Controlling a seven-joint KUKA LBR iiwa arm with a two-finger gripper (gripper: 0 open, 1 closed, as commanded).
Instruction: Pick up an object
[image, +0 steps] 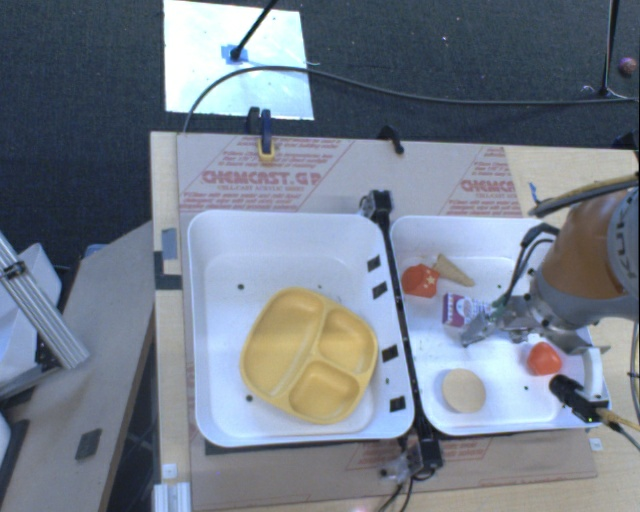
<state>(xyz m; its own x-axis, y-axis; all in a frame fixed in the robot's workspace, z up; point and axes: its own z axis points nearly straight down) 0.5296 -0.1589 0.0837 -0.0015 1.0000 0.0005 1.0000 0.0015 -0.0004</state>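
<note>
left bin (215, 300): shallow, white, on the counter (300, 165); holds a yellow divided plate (310, 355) with three compartments, lying flat, slightly toward the near right of the bin floor.
right bin (430, 235): shallow, white, just beside the left bin; black clips along the shared rims.
arm (590, 265): grey with orange band, entering from the right, bent down over the right bin.
tool (478, 330): low in the right bin, near its middle, pointing left; tip just beside the small carton. finger spread: cannot tell, too small and blurred. nothing seen between the fingers.
small carton (456, 308): white with dark red print, right bin, mid-floor, left of the tool tip; contact with the tool not clear.
red round item (420, 281): right bin, far left part, near the divider side.
tan wedge (453, 269): right bin, just beside the red round item, toward the far wall.
tan disc (463, 390): right bin, near wall, flat on the floor, apart from the tool.
orange-red ball (544, 358): right bin, near right part, below the arm's wrist.
counter: covered by a printed board under both bins; yellow and blue clamp (265, 135) at the far edge.
</note>
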